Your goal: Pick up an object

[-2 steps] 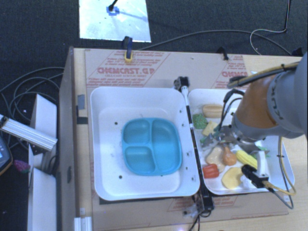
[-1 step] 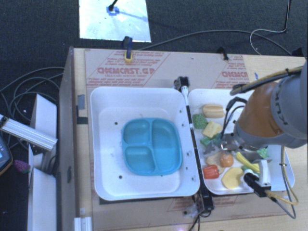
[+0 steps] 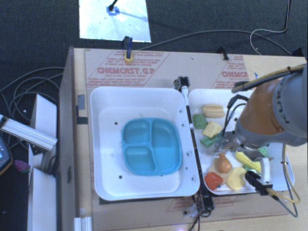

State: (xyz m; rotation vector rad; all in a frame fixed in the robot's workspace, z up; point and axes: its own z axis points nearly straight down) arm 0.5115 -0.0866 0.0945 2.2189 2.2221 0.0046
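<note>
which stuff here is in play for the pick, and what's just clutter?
In play:
gripper
right bin
toy food in it: beige roll, yellow wedge, onion, red piece, corn

Clutter:
blue divided tray in left bin
cardboard sheet
cables on floor

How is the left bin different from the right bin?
The left bin holds a single blue divided plate, while the right bin holds many small toy foods in yellow, green, orange and red. The left bin lies in open view, while the arm hangs over much of the right bin, with the gripper low among the foods. Both bins are shallow and white, side by side.
</note>
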